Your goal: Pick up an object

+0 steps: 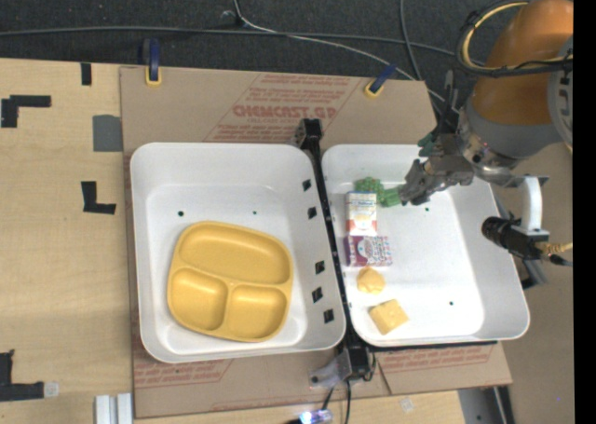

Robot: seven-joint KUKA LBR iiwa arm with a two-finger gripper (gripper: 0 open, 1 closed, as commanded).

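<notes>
Right bin (484,320): four small items are seen near its left wall — one green piece (372,190), one carton (362,212), one purple packet (369,250), two yellow chunks (381,301).
Left bin (149,226): one yellow divided tray (230,280) is held.
Gripper (416,187): lowered just beside the green piece; finger state cannot be told.
Handling: the green piece is judged light and soft; its middle should be pinched.

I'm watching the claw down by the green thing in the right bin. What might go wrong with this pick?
1. The claw sits at the edge of the green item, so it may catch only a corner and slip off.
2. The green item touches the small carton, which could get shoved or dragged along.
3. The items crowd against the black divider, so a push may jam them against it.
</notes>
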